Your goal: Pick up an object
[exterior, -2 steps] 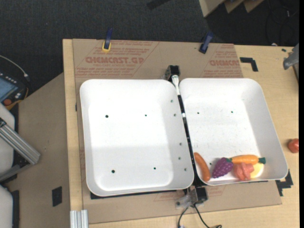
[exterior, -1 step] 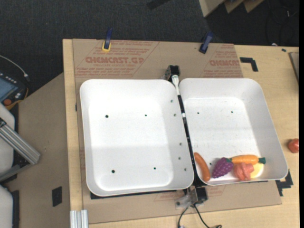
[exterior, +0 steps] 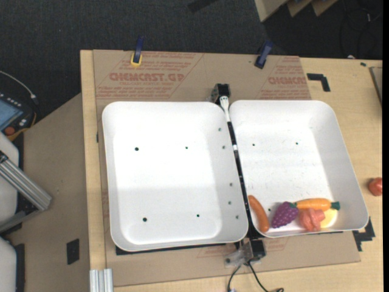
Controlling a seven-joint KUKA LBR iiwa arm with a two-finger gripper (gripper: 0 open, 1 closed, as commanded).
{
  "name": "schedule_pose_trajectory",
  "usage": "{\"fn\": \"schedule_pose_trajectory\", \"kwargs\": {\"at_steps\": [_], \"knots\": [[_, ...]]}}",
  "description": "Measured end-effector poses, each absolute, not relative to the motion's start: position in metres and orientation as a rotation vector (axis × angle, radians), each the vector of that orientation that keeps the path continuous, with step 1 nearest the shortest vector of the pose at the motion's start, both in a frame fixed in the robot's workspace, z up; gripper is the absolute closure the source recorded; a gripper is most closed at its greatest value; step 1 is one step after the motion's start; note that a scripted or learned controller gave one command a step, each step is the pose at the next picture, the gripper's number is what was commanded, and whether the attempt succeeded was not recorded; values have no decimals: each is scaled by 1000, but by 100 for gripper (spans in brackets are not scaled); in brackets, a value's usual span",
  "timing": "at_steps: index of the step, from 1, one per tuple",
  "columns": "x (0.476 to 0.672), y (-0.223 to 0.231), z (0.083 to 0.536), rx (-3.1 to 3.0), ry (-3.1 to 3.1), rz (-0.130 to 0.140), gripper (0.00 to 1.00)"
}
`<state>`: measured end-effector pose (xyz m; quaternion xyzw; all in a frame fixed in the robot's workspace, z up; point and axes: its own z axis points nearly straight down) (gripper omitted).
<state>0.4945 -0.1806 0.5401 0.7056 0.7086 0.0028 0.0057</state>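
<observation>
Several toy foods lie along the near edge of the right bin (exterior: 285, 126). An orange sausage-shaped piece (exterior: 258, 213) leans against the bin's near left corner. Beside it sits a purple grape bunch (exterior: 284, 214). To their right are an orange carrot (exterior: 316, 204) with a green tip, a red piece (exterior: 309, 219) and a pale yellow piece (exterior: 329, 219), all bunched together.
The left bin (exterior: 164, 169) stands beside the right one on a cardboard sheet (exterior: 182, 72) held by two clamps at the far edge. A small red object (exterior: 375, 187) lies outside the right bin at the right. Cables run at the near edge.
</observation>
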Motion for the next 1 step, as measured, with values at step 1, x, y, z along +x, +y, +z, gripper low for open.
{"fn": "schedule_pose_trajectory", "kwargs": {"at_steps": [1], "knots": [[478, -226, 514, 2227, 2218, -3, 0]]}}
